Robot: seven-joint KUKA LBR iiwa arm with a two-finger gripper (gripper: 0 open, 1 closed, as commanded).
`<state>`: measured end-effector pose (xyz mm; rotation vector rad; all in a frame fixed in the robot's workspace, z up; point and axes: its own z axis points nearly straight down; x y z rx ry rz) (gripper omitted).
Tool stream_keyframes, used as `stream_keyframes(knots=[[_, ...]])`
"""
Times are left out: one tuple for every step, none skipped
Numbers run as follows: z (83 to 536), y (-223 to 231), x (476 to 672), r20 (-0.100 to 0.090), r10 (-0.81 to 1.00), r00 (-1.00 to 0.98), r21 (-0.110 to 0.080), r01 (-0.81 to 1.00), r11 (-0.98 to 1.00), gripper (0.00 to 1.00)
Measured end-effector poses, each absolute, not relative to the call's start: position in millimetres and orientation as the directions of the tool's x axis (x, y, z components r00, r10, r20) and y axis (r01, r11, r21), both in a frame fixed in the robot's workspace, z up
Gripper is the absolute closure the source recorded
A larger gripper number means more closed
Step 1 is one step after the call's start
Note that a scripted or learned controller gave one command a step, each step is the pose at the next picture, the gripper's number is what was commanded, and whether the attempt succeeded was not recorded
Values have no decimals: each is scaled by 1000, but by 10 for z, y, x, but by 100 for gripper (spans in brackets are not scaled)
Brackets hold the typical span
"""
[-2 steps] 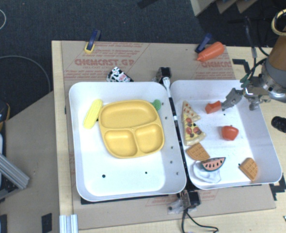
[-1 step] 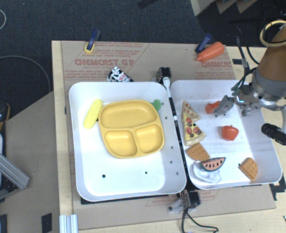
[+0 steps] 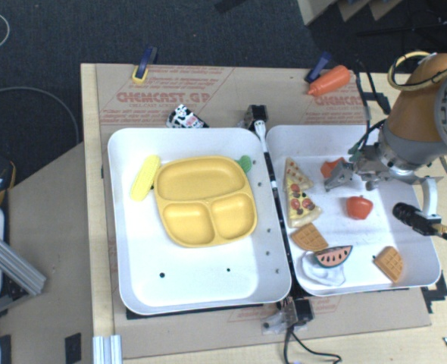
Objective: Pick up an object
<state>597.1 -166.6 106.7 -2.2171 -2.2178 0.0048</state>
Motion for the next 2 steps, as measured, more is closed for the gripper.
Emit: stream_keyframes(knots=[[831, -1657, 5967, 1, 1000, 0, -5, 1000, 0, 0], [957, -1661, 5977, 0, 1000, 0, 0, 1000, 0, 100]])
